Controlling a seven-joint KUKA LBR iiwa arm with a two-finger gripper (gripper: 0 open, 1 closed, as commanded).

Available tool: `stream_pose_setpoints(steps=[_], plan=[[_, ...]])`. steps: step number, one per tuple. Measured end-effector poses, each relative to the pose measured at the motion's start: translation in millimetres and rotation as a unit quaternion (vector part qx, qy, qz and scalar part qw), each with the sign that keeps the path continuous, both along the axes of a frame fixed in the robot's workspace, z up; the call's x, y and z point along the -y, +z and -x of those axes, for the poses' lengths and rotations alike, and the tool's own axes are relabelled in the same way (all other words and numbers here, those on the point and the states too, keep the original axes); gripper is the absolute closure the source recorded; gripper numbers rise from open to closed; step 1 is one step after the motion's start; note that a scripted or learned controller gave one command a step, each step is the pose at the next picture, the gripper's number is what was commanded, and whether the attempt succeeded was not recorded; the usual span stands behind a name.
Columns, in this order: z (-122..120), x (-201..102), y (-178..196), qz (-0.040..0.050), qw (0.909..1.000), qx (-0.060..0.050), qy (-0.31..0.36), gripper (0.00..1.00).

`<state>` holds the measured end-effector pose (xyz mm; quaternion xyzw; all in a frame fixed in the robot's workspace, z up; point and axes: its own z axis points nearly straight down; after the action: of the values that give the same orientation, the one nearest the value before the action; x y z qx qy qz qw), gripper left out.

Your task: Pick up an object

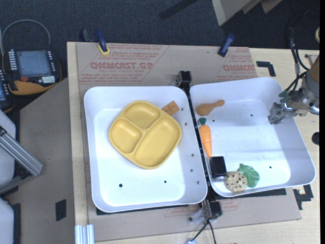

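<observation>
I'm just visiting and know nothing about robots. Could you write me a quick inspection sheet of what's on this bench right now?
Surface: two white bins side by side, left bin and right bin, on a brown board.
Job's things: in the left bin, a yellow divided plate with a small brown piece at its upper right edge. In the right bin, a drumstick, carrot, black block, cookie and green leaf.
Clutter: nothing seen.
Grippers: gripper over the right bin's right edge, holding nothing.
Cables: one trails off the front edge; more run by the arm.
Surroundings: handheld screen unit at the left; two clamps on the board's far edge.
</observation>
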<state>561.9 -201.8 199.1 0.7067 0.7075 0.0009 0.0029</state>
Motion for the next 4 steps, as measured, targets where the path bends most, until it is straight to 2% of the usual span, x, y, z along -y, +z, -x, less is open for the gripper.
stream_pose_setpoints(steps=[1, 3, 4], plan=[[-1, 0, 48, 0.0002, 1.0000, 0.000, 0.000, 1.00], [-7, -110, 56, -0.0024, 1.0000, -0.003, 0.002, 1.00], [-16, -164, 40, -0.0022, 1.0000, -0.005, 0.002, 1.00]])
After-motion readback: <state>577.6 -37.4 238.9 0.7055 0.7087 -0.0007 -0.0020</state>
